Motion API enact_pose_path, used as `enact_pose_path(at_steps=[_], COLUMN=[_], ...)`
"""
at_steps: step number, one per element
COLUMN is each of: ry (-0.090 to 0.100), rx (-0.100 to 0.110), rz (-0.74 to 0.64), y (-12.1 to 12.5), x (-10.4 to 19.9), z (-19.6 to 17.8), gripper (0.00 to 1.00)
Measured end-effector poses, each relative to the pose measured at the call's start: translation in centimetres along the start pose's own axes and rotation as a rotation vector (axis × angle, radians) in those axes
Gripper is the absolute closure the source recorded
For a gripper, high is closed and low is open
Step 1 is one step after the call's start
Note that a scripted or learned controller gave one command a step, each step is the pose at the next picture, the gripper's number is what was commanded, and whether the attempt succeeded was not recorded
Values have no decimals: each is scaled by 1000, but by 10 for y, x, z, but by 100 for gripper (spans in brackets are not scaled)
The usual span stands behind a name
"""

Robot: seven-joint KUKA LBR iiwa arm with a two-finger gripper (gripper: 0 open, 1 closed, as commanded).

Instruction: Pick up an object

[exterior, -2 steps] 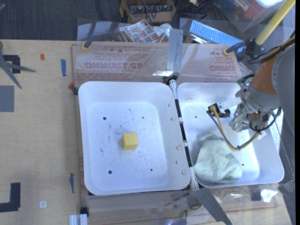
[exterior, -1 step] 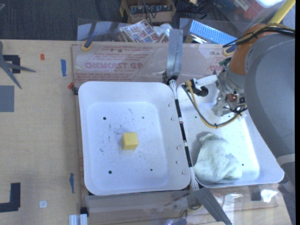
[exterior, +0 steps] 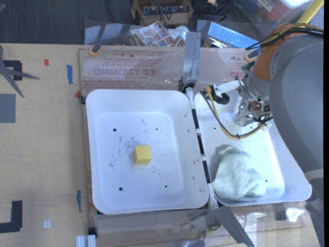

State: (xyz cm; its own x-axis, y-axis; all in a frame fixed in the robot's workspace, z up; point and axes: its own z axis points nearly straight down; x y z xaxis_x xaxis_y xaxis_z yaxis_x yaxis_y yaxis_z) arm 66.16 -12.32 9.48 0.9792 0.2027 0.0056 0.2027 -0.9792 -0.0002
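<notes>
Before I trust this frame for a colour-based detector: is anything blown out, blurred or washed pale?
Camera view: the top right corner is overexposed to white; the white crumpled cloth blends into the right shallow white bin, with only faint shading marking its edge; the small yellow foam cube stands out crisply in the left shallow white bin; the gripper area looks cluttered and soft.

A yellow block (exterior: 143,155) sits near the middle of the left bin (exterior: 103,107). A crumpled white cloth (exterior: 237,174) lies in the right bin (exterior: 293,181).
</notes>
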Motion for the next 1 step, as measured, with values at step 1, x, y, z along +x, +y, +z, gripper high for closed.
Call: enact_pose_path(at_steps=[1], ry=[-2], rx=[-1], rz=[6], y=[-15], x=[-4], z=[8], gripper=[100])
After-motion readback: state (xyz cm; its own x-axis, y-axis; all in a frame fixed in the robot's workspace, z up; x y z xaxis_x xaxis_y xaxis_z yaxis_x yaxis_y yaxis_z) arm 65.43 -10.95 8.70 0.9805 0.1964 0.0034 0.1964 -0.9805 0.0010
